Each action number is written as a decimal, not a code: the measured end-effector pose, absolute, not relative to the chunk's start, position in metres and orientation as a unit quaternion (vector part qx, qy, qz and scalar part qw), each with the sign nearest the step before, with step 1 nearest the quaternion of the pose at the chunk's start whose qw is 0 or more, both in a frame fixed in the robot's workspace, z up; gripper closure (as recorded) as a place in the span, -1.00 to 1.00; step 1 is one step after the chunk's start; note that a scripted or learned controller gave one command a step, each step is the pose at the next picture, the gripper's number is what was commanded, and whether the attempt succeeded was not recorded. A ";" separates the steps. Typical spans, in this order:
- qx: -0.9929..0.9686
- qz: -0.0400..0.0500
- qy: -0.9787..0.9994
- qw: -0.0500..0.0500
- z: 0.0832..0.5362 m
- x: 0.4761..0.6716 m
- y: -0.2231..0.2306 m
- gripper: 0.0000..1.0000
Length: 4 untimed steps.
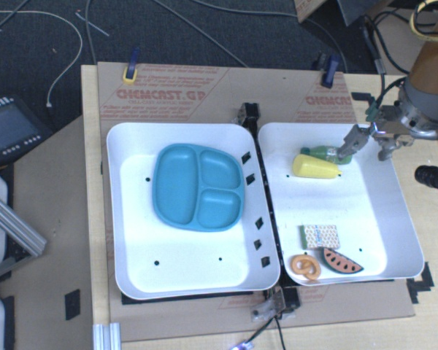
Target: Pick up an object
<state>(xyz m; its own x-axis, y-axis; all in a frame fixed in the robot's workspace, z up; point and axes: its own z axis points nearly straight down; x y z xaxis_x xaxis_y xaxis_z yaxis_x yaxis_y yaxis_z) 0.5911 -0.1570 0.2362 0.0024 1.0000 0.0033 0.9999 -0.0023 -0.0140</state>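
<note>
Right bin [394, 195]: hand [365, 143] partly hides green object [320, 152].

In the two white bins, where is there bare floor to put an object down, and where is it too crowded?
Right bin: bare floor lies in the middle, between the yellow toy above and the patterned block below. Its lower corner is crowded by the block, pretzel and watermelon slice. The tool crowds the upper part. Left bin: a bare strip runs below the blue plate.
</note>
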 end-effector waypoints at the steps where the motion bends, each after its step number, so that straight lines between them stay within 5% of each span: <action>1: -0.707 0.000 -0.707 0.001 0.243 0.594 -0.157 -1.00; 4: -0.707 0.002 -0.707 0.004 0.089 0.590 -0.141 -1.00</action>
<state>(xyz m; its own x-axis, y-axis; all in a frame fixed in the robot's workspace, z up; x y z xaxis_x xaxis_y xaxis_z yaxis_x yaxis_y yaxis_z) 0.5899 -0.1410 0.0886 0.0001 1.0000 0.0029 1.0000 0.0000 -0.0083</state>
